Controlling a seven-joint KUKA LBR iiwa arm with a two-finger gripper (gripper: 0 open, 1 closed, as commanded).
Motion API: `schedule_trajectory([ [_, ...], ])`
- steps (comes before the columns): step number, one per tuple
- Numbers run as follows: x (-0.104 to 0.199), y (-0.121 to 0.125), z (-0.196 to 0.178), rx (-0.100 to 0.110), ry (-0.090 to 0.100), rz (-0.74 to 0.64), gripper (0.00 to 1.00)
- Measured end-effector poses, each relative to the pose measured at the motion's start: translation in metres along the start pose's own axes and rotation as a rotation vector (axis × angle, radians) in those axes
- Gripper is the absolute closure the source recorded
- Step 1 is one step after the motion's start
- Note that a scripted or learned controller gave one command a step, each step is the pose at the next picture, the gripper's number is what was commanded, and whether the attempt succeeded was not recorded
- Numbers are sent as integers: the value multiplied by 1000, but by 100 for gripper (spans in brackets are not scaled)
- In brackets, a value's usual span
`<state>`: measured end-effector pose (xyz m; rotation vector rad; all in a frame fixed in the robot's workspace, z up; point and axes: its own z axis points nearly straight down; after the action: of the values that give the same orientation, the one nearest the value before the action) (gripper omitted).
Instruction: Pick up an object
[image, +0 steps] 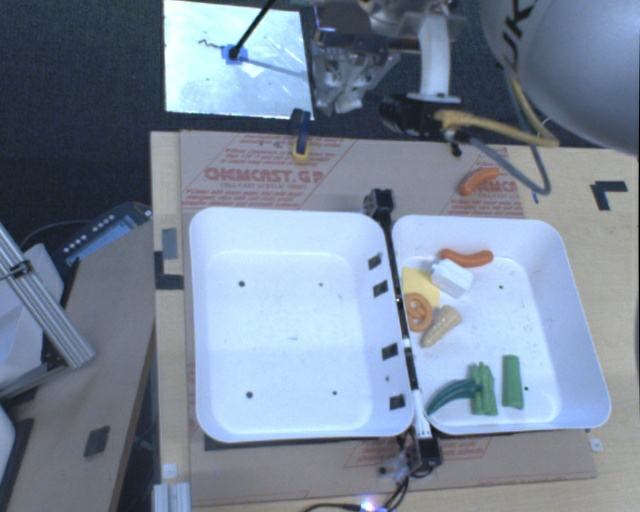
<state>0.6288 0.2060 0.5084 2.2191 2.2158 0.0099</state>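
We see the arm (560, 60) parked at twelve o'clock above the table (170, 300), its jaws' state impossible to tell. The toy food (440, 300) waits in the right bin (575, 330); reaching down comes next.

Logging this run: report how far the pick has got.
Done: nothing visibly picked. In hand: the gripper hangs beyond the bins. Left: the whole pick; the sausage, white block, corn and green pieces lie in the right bin.
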Motion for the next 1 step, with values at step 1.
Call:
schedule_trajectory([
  [1, -32, 40, 39, 8, -2, 1, 100],
])
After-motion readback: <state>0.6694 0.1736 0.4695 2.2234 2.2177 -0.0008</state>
